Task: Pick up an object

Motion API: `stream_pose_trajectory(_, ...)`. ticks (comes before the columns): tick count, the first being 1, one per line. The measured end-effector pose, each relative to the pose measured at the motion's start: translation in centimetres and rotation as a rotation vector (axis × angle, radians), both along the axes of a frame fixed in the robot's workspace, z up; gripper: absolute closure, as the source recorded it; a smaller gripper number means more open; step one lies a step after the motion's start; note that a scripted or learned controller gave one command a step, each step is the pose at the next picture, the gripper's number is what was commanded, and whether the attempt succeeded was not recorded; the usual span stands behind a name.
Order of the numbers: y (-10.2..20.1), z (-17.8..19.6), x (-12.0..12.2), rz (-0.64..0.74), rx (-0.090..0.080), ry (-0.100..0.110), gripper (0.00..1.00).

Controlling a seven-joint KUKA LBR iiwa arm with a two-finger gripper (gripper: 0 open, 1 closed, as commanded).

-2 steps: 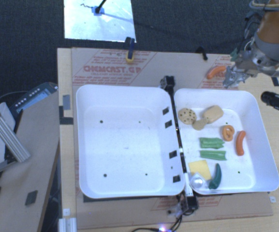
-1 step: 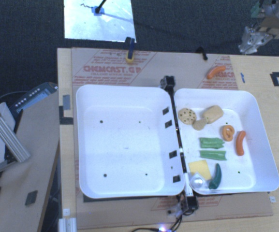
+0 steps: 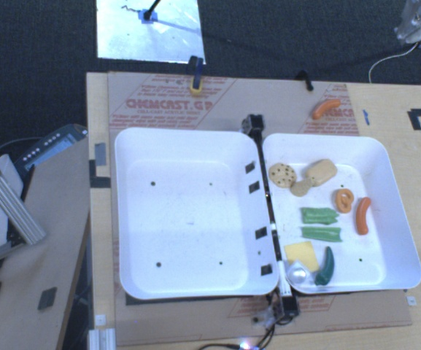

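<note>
The desk (image 3: 385,100) carries two white bins: the left bin (image 3: 188,210) and the right bin (image 3: 396,217), which holds toy food. In it lie a drumstick (image 3: 317,175), cheese (image 3: 302,254), beans (image 3: 319,215), a sausage (image 3: 362,215), a cookie (image 3: 282,173). The pincer (image 3: 416,17) hangs far off, top right; I cannot tell its state.

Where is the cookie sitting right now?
The cookie lies in the right bin, near its upper left corner, just left of the tan mushroom-shaped piece and beside the divider between the bins.
</note>
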State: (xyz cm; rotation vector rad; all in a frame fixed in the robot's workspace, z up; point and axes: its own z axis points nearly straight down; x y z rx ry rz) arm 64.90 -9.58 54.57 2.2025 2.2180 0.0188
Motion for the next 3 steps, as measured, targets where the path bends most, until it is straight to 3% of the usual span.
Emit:
stream_pose_trajectory(1,-2.3,-0.9,-6.6,-0.008,0.002,0.017,1.00)
stream_pose_trajectory(2,-4.4,-1.0,-16.0,-0.010,0.003,0.017,1.00)
stream_pose_trajectory(3,-5.9,-1.2,-8.6,-0.005,0.001,0.017,1.00)
